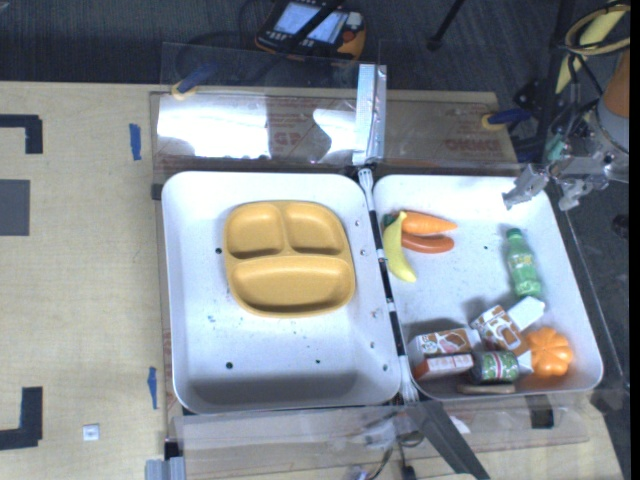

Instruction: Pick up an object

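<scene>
My gripper [545, 192] hangs over the far right corner of the right bin [470, 288]. Its fingers are spread apart and open, with nothing between them. In that bin a yellow banana [398, 251] lies by the left wall, beside an orange carrot [428, 224]. A green bottle [521, 265] lies below and slightly left of the gripper. Piled in the near right corner are small cartons [445, 343], a white box [527, 313], a can [497, 368] and an orange pumpkin-like toy [548, 351].
The left bin [200, 348] holds a yellow divided plate [290, 256]. A clear upright panel [260, 128] stands behind the bins, and a metal divider [370, 118] rises between them. Cables and a stand [585, 38] crowd the far right.
</scene>
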### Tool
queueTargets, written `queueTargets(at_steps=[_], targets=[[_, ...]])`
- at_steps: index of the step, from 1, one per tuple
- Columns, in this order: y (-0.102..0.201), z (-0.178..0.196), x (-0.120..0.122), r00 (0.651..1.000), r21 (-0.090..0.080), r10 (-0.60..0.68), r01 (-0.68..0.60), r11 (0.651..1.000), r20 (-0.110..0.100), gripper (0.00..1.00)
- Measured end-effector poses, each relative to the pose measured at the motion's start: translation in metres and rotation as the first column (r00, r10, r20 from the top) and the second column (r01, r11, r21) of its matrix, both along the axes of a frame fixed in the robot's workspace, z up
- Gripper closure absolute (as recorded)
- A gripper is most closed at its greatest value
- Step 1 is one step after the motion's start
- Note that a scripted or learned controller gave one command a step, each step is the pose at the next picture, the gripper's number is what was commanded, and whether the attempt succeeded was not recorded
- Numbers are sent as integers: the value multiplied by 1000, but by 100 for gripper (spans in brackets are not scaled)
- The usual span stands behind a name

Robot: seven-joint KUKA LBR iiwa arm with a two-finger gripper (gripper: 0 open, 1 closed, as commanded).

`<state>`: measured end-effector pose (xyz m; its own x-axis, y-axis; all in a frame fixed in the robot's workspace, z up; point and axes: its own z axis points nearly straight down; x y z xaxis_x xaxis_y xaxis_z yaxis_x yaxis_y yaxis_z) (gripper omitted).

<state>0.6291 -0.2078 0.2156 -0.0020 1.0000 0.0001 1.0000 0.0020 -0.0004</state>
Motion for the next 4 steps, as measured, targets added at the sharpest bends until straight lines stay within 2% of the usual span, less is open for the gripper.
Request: queueTargets(at_steps=[1, 2, 3, 4], targets=[[3, -113, 14, 997, 6, 77, -77, 997, -1, 0], [0, -127, -25, 996, 16, 90, -90, 996, 9, 0], [-4, -117, -25, 996, 5, 90, -90, 996, 11, 100], [40, -23, -27, 992, -1, 126, -126, 992, 2, 100]])
